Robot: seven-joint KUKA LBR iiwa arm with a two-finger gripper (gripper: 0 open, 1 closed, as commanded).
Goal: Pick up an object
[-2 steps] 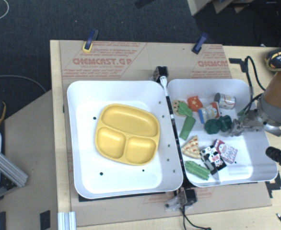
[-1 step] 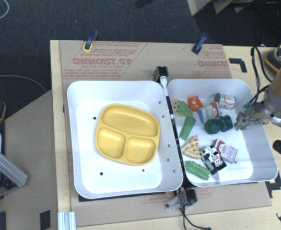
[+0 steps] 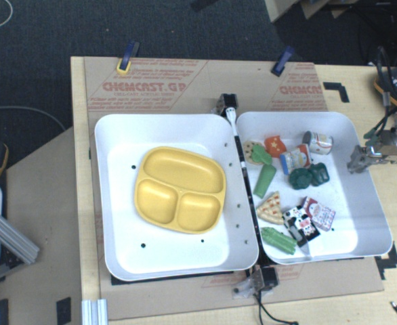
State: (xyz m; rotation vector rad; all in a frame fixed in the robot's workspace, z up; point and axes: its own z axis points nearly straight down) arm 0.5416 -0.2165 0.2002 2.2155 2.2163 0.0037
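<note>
Camera view, single fixed overhead camera. Gripper (image 3: 365,156) sits at the 3 o'clock edge of the right bin (image 3: 361,212), over its right rim, grey linkage trailing off toward 3 o'clock. Nothing is seen between the fingers; how far they are parted cannot be told at this scale. No object is chosen yet, so the candidates are the loose pile in the right bin, all lying toward 9 o'clock of the gripper. Nearest judged: dark green lump (image 3: 309,176), slightly toward 8 o'clock, compact with no clear long axis. Count in right bin, approximate since pieces overlap: two long green pieces, an upper green pod (image 3: 265,179) with long axis running 12-to-6 with a slight tilt, and a lower green pod (image 3: 278,240) running 10-to-4; one pizza slice (image 3: 271,208); one small can (image 3: 320,141) at 12 o'clock of the pile; one red-and-white packet (image 3: 318,215); several small mixed items unresolved. Left bin (image 3: 110,202): one yellow divided tray (image 3: 179,189), three compartments, well apart from the gripper. One arm only. Next move judged: travel toward 9 o'clock and descend.
</note>
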